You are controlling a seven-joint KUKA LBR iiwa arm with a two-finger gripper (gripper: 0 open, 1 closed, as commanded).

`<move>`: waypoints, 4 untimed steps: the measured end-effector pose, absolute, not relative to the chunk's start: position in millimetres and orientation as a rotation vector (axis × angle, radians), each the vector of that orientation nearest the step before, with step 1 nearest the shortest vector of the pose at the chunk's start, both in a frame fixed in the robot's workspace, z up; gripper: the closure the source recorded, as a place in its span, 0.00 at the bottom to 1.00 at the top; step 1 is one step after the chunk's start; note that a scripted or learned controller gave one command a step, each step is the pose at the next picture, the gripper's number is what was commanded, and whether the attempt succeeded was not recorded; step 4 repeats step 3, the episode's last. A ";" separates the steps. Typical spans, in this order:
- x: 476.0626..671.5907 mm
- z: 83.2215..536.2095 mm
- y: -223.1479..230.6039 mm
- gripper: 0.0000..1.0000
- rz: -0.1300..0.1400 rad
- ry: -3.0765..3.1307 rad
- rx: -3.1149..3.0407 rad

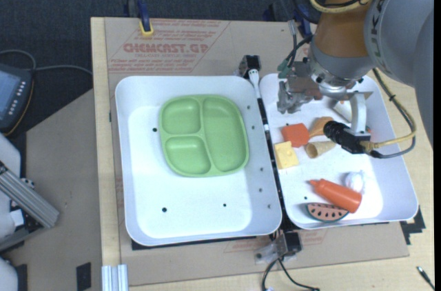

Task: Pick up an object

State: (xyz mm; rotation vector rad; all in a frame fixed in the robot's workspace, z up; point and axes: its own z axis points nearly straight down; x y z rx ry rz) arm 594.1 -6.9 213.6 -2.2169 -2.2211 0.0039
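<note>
My gripper (295,100) hangs over the far left part of the right bin (396,193), under the orange band of the arm. Just in front of it lie an orange block (295,134) and a tan cone-shaped piece (320,126). A yellow cheese-like wedge (286,156) rests near the bin's left wall. Nearer the front lie an orange bottle (335,193) with a white cap end (354,181) and a watermelon slice (324,212). I see nothing between the fingers.
The left bin (138,200) holds a green divided plate (204,135). A black cable fitting (344,136) of the arm reaches across the right bin. Cardboard lies under both bins, with a yellow clamp (145,25) at the back.
</note>
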 end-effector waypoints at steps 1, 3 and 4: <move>587.0 221.5 -15.2 1.00 0.002 -2.219 -2.221; 598.0 233.1 -14.5 1.00 -0.002 -2.223 -2.224; 598.0 233.1 -14.5 1.00 -0.002 -2.223 -2.224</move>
